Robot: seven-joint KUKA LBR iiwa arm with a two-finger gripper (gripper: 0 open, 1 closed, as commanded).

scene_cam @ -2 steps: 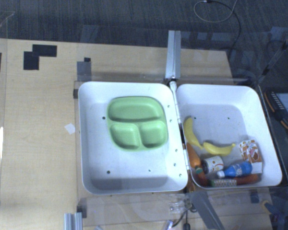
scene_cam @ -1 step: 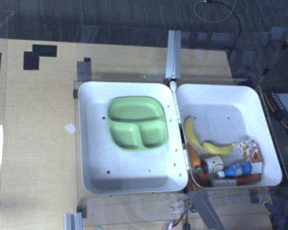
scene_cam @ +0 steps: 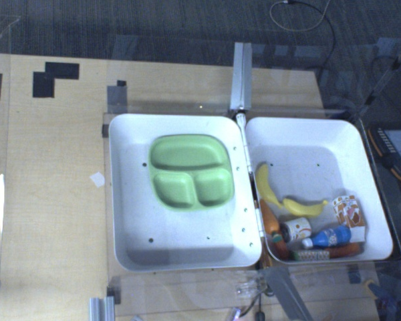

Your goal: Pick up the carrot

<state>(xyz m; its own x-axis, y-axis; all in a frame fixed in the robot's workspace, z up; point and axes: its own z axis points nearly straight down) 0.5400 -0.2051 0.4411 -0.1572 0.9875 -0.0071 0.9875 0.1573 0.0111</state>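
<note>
The carrot (scene_cam: 268,218) is a short orange piece lying against the left wall of the right bin (scene_cam: 307,149), near the front corner. A yellow banana (scene_cam: 278,196) curves right beside it, and a small can (scene_cam: 297,230) rests against its lower end. Part of the carrot's lower end is hidden among the crowded items.
A blue-and-white bottle (scene_cam: 328,237), a patterned snack packet (scene_cam: 349,213) and a reddish item (scene_cam: 339,251) crowd the right bin's front edge. A green divided plate (scene_cam: 190,170) lies in the left bin (scene_cam: 134,236). A metal post (scene_cam: 240,79) stands behind the bins.
</note>
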